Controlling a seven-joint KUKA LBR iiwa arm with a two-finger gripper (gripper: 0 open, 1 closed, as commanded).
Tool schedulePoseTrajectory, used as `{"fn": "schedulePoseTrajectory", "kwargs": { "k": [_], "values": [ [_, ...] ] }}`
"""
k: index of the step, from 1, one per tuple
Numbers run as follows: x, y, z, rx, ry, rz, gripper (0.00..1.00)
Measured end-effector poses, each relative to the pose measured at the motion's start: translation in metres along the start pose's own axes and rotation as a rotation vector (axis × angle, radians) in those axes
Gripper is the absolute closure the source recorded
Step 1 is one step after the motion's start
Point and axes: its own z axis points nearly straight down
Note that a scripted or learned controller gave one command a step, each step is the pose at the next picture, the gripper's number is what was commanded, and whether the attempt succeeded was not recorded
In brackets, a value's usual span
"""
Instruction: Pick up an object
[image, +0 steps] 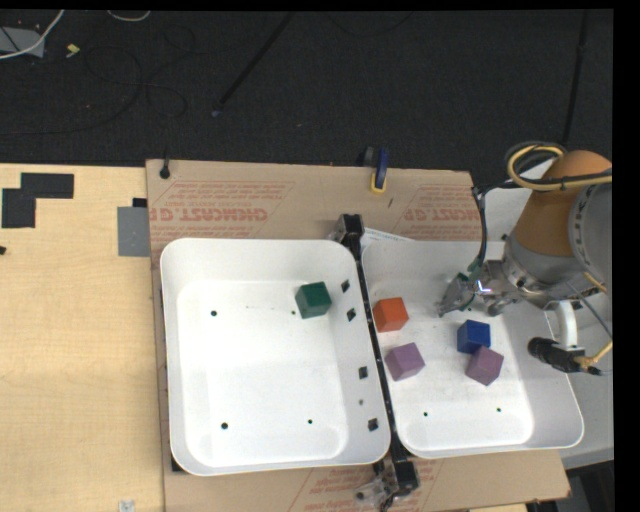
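Arm low over the right bin, gripper (468, 293) near the blue cube (474, 335), nothing grasped that I can see.

Risks, as a judgement: blue cube and the purple cube (484, 365) beside it sit nearly touching in the right of the right bin (560, 432), so a descent there could clip both, shove one aside or trap a corner instead of a flat face; orange cube (389, 313) and the other purple cube (404, 360) lie close to the divider wall, little room on that side. Green cube (313, 299) sits alone in the left bin (190, 420), upper middle, well apart. Arm enters from the right edge, orange band up top, wrist bent down and pointing left, gripper hovering just above-left of the blue cube. Jaw state: cannot tell, too small and cluttered.
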Motion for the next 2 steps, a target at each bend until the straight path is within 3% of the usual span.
{"fn": "schedulePoseTrajectory", "kwargs": {
  "k": [1, 2],
  "values": [
    [-0.013, -0.049, 0.0, 0.006, 0.002, 0.001, 0.0],
    [-0.014, -0.015, 0.0, 0.0, 0.0, 0.0, 0.0]
  ]
}}
